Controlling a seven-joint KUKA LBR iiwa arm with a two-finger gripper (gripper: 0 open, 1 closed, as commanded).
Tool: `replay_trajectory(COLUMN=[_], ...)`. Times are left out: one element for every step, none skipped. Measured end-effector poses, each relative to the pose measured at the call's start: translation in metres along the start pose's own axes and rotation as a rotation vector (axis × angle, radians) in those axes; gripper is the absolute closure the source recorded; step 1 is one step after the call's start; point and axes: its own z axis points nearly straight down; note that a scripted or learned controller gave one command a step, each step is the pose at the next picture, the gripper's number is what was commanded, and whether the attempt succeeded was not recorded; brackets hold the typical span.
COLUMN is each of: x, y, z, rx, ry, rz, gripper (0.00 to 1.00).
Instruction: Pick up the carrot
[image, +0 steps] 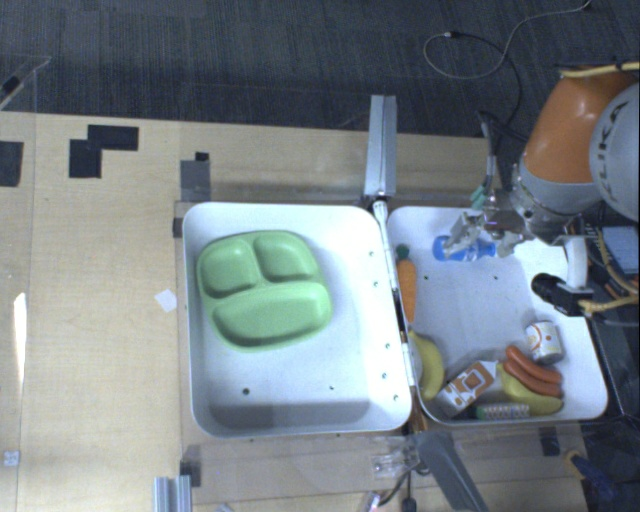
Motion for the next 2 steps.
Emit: replay_trajectory(x=[0.011, 0.014], y=[-0.014, -0.012], z=[0.091, 0.080], rx=[-0.003, -0.008], ry=[-0.006, -0.004], rz=[-0.222, -0.224], gripper=[0.00, 1.00])
